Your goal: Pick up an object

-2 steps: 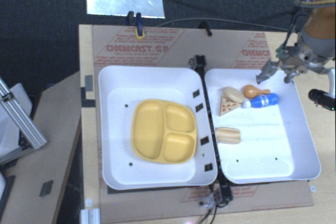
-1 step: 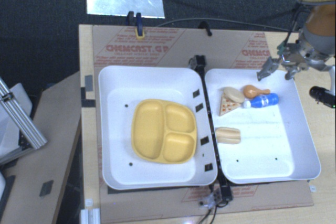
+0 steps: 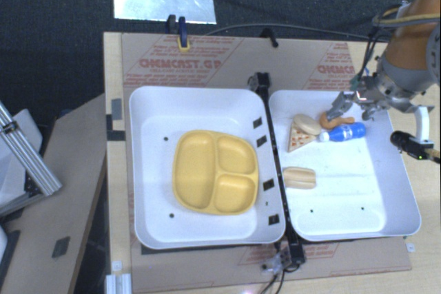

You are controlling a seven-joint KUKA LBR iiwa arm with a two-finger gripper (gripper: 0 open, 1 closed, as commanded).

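A: Starting at the left, what sits on the table [image 3: 114, 169]?

B: The left bin [image 3: 155, 113] holds a yellow divided plate [image 3: 215, 171], lying flat near its middle. Nothing else is in it.

A: And across the divider?

B: The right bin [image 3: 358, 217] carries the small things. A tan bread roll [image 3: 299, 177] lies alone toward the near side. Further back sit a pizza slice [image 3: 300, 139], a beige piece [image 3: 307, 124] touching it, an orange-brown item [image 3: 335, 122], and a blue bottle [image 3: 342, 133] with its white cap pointing left.

A: Where is the claw?

B: The claw [image 3: 342, 107] hangs over the far right part of that bin, its grey fingers [image 3: 337, 107] slanting down and leftward. They seem slightly apart, with nothing seen between them.

A: So which thing is nearest?

B: The orange-brown item and the bottle, just below and slightly left of the fingertips. The bottle's long axis runs left to right, tilted a little upward at its right end. The claw would likely need to close across that axis.
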